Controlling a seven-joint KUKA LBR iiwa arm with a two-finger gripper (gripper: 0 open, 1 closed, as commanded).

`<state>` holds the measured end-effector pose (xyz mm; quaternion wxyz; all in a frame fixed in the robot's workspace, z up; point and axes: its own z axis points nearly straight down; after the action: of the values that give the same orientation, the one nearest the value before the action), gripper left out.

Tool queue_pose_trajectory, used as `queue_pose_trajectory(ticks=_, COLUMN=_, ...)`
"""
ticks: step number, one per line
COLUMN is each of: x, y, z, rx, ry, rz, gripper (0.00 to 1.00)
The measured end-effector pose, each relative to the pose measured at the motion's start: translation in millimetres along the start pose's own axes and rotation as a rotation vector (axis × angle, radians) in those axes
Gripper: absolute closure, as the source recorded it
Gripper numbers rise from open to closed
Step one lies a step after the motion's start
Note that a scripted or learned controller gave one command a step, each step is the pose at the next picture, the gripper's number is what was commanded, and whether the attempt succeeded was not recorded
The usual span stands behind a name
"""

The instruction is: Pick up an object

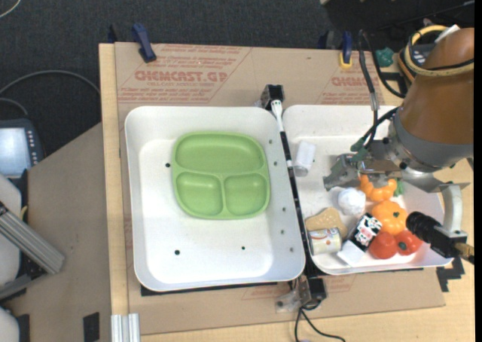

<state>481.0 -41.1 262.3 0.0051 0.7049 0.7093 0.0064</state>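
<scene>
"CHEMCAST" can be read in red print on the brown protective sheet (pixel 203 69) covering the bench top, just behind the left bin; it's followed by a few more letters, roughly "G P", which can't be made out for sure. The same red print is repeated on the sheet behind the right bin, but it's cut off and too blurry to be read. Smaller red lines under both are illegible.
</scene>
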Motion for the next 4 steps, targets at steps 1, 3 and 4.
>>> queue_pose_trajectory(ticks=1, x=34.7, y=2.8, z=-161.0, rx=-0.005, ry=0.000, rz=-0.001, gripper=0.00)
queue_pose_trajectory(ticks=3, x=42.6, y=4.9, z=-173.9, rx=-0.005, ry=0.000, rz=0.001, gripper=0.00)
queue_pose_trajectory(ticks=4, x=12.3, y=-4.9, z=15.7, rx=0.035, ry=-0.002, rz=0.011, gripper=0.00)
